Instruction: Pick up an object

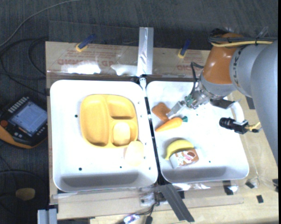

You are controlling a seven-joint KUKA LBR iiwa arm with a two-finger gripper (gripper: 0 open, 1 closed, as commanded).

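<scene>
Nearest the camera, a small printed cup lies in the right bin, with a yellow banana touching its upper edge. Beyond these, an orange carrot lies at a slant near the divider between the bins, and a brown bread-like piece sits just above it, touching or nearly touching the carrot's thick end. The gripper reaches in from the right, low over the bin, with its slim fingers directed at the gap between the brown piece and the carrot's tip; a small green fleck beside the carrot tip is probably its stem. Whether the jaws stand apart or together cannot be resolved at this resolution, and no object is visible between them. The left bin holds a yellow compartment tray with a pale round item in one compartment and a second pale item just outside its lower corner. Probable target: the carrot or the brown piece. Failure risks, judged from this layout: the fingers may straddle both items and clamp neither cleanly; the tapered carrot may roll or squirt out under pressure; a closure on its narrow tip may slip; an approach too near the divider wall may cause contact with it.
</scene>
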